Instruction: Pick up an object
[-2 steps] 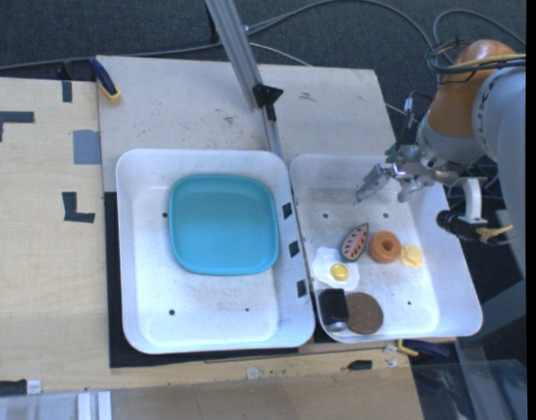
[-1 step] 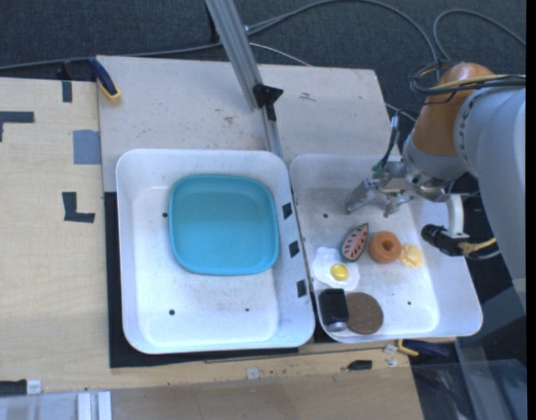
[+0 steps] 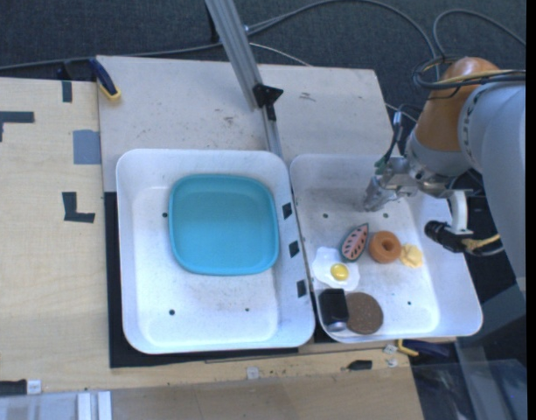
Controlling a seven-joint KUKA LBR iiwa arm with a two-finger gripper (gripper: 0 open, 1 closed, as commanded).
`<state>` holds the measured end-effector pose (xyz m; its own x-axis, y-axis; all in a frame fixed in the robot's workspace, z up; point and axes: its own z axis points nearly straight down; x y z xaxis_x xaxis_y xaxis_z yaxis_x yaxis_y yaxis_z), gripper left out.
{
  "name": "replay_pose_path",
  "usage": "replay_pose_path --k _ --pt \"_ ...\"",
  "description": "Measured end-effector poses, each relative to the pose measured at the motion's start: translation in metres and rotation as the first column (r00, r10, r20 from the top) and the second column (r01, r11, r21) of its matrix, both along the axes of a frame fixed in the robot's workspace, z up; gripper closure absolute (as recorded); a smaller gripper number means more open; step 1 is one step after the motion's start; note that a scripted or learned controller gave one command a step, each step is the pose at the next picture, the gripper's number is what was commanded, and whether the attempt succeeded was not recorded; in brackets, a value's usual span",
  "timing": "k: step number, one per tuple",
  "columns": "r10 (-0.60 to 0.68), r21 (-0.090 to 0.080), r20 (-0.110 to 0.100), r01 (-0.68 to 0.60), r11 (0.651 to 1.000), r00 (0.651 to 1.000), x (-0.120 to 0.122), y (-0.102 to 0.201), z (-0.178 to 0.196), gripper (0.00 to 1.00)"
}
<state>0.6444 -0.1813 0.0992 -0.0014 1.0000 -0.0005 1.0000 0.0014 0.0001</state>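
Dark carpet surrounds your bench [image 3: 40,234], a pale wood top with grey tape marks; a beige board [image 3: 189,103] lies under the far ends of the 2 white bins, and a metal pole [image 3: 241,51] slants across it. Your left bin [image 3: 145,322] holds 1 thing, a square teal plate [image 3: 224,224], lying flat at its middle. Your right bin [image 3: 451,313] holds the pickable objects: a watermelon slice [image 3: 354,242] beside an orange doughnut [image 3: 386,247], a small yellow piece [image 3: 412,255] just right of the doughnut, a fried egg [image 3: 337,272] nearer you, then a black block [image 3: 333,304] touching a brown cookie [image 3: 364,312] at the near edge. Your gripper [image 3: 378,194] hangs over the right bin's far half, above the watermelon slice and apart from it. Nothing sits between its fingers; you cannot tell how wide they stand.
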Motion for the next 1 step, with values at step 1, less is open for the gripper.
replay_pose_path --k 1 --pt "-0.001 -0.001 0.004 0.001 1.0 1.0 0.0027 -0.0007 0.0628 1.0"
